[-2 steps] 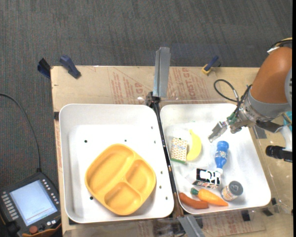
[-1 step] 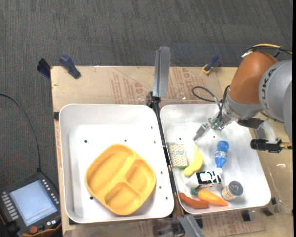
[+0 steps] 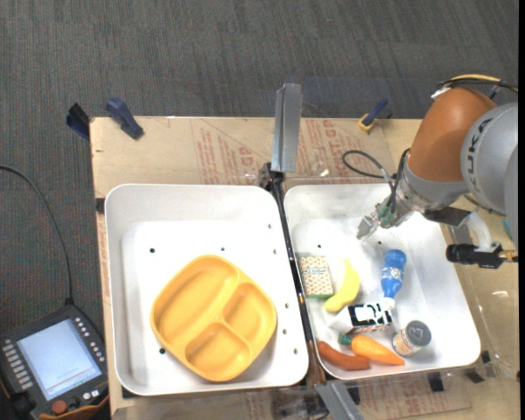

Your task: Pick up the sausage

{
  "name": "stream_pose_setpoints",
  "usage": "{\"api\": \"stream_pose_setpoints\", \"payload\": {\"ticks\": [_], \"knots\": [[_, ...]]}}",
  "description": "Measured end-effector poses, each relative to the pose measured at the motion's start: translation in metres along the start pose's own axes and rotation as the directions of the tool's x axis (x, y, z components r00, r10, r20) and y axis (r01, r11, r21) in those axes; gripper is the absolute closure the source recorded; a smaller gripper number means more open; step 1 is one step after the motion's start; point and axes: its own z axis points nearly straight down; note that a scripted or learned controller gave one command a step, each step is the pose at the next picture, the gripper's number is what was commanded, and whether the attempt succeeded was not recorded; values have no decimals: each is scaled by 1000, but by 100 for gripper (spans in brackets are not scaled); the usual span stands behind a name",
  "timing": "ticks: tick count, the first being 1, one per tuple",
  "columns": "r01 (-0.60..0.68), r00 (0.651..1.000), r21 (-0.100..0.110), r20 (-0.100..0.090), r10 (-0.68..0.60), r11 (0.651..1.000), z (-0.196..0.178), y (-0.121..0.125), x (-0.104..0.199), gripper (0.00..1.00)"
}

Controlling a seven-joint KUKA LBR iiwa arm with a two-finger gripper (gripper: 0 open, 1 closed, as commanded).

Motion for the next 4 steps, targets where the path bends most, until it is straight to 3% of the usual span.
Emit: {"api": "stream_pose_setpoints", "payload": {"ticks": [1,2,3,4], "knots": [[46,999,3,-1,-46,999,-18,-50,46,100],[42,999,4,-2,-42,999,-29,-48,85,100],[-184,983,-18,13,184,983,-15,-75,121,100],[-339,941,6,1,339,941,-91,-84,194,100]]}}
